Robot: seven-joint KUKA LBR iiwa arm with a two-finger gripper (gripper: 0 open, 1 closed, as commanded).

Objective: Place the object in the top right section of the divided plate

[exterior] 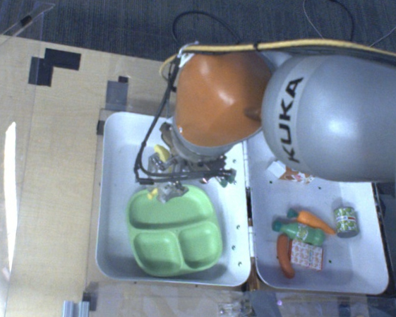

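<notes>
1. Gripper (174, 180) hangs over the plate's (174, 233) far edge, in the left bin (111, 201).
2. A small yellow object (155, 193) shows at the plate's far-left rim, under the gripper; grasp or jaw state cannot be told.
3. Risk: dropped here, it lands in the far section or on the rim, not the right one.
4. Right bin (362, 276) toys sit apart, no hazard.

The divided plate (173, 231) lies in the left bin (111, 201); the gripper (168, 186) hangs over its far edge, perhaps touching; toy food (302, 233) lies in the right bin (376, 274)
</notes>
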